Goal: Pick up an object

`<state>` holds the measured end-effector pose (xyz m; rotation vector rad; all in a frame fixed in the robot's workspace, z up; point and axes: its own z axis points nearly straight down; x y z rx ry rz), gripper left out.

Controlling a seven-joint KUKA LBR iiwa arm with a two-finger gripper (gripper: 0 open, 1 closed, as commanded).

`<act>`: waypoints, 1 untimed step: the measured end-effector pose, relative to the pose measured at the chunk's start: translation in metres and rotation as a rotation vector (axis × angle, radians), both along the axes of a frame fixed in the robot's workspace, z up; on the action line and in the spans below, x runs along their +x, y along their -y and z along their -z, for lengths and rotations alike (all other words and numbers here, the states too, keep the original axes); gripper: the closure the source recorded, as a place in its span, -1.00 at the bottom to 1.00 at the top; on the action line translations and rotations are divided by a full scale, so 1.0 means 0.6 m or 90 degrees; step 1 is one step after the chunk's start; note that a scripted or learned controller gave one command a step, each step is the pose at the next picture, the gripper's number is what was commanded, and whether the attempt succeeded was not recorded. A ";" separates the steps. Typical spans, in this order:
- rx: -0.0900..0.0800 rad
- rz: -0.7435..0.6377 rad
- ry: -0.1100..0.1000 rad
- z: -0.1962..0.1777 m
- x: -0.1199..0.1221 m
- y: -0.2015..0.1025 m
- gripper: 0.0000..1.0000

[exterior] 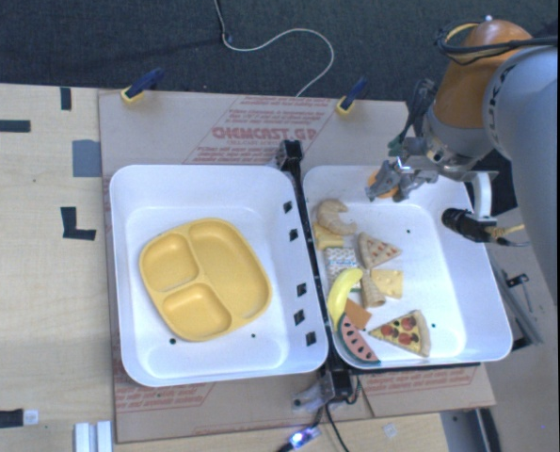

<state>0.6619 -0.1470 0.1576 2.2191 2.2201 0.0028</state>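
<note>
The arm (pixel 505 92) is reaching in from the right and is holding its gripper (pixel 390 185) over the far edge of the right bin (pixel 468 295), above bare white floor. Nothing is lying between its fingers, so by the look of it the pick has not begun; this is judged to be the approach step, with the gripper still to be placed over a target.

The candidate objects are sitting in a cluster along the left side of that bin. Nearest the gripper is a pale bread piece (pixel 332 217). Beside it is lying a toast triangle (pixel 377 250), then a cheese wedge (pixel 386 283), a banana (pixel 343 290), a pizza slice (pixel 404 332) and a watermelon slice (pixel 356 339) at the near rim. Several are touching or overlapping, which is likely to make a clean grasp harder. The left bin (pixel 129 252) is holding a yellow tray (pixel 204 278).

The next move is probably calling for a shift toward the near left, over the bread or the toast, then a descent with the fingers straddling one piece.

The wrist is pointing down and slightly left, with the orange band above it. Whether the fingers are spread or closed cannot be told at this size.
</note>
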 end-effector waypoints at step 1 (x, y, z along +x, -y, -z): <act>0.000 -0.001 0.000 -0.082 -0.013 -0.009 1.00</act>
